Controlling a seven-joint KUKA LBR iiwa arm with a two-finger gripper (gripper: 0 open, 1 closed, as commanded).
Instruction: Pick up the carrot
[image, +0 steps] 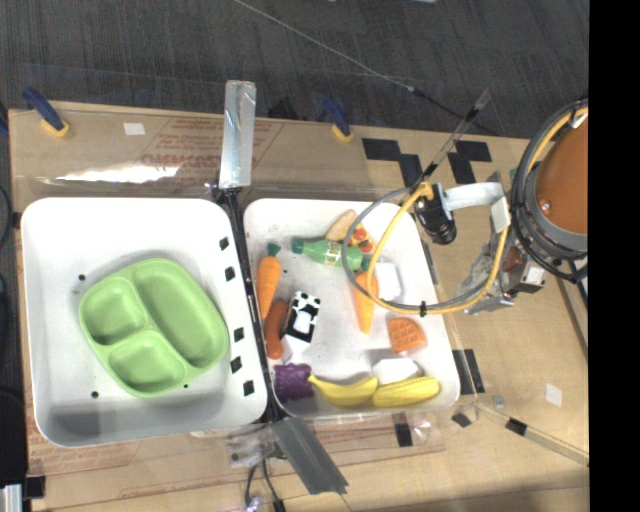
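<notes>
The carrot (268, 284) lies along the right bin (335, 345)'s left wall; the gripper (497, 280), spread or closed I cannot tell, should straddle its middle, clearing that wall

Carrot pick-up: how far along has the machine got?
Nothing looks done: the carrot lies in the right bin, along its left wall. In hand: the tool hovers off the bin's right side, over the bench, well away from the carrot. Left to do: reach across, grip the carrot and lift it.
</notes>
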